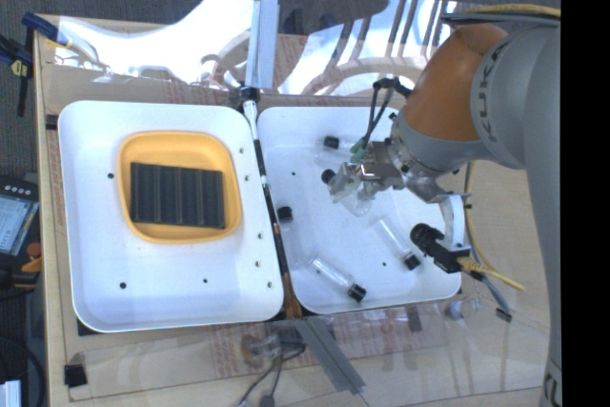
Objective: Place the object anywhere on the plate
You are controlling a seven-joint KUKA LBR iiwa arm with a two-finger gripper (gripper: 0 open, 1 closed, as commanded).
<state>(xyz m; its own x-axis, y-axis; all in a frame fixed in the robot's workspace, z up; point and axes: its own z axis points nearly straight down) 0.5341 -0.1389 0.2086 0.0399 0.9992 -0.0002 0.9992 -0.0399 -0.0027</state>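
Hovering over the right bin (pixel 286 133), the pincer (pixel 348 189) sits above a clear object (pixel 360 200) — we cannot tell its jaw state. Well to its left we see the yellow plate (pixel 143 148) in the left bin (pixel 81 205) — a black grid (pixel 179 195) on it.

A single fixed camera looks down at a slant from above the near side of the bench (pixel 57 91). It stands far enough back to take in both white bins, the left bin (pixel 86 281) and the right bin (pixel 305 133), with the arm (pixel 505 91) entering from the right.
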